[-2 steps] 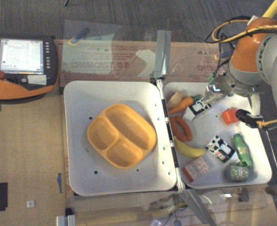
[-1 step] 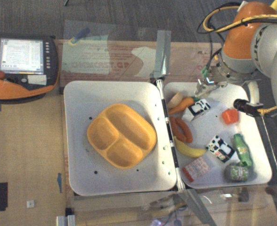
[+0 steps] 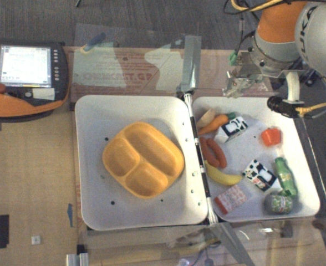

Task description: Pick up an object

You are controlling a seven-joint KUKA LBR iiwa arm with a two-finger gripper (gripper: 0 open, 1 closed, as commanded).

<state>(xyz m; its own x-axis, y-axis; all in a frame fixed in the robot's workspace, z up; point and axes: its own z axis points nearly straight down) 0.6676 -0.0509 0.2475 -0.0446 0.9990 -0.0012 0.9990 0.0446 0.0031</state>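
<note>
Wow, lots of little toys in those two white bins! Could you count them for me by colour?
Yellow: 2, the divided tray in the left bin and the banana
Orange: 2, the carrot and a small block
Red: 2, the sausage and a packet
Green: 2, the bottle and a round can
Black-and-white: 2, the patterned pieces
Total: 10

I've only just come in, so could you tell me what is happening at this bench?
The grey arm's two-finger gripper hangs over the far edge of the right-hand shallow white bin, with nothing visibly held. That bin holds small items, among them an orange carrot, a yellow banana and a green bottle. The left-hand white bin holds a yellow divided plastic tray.
</note>
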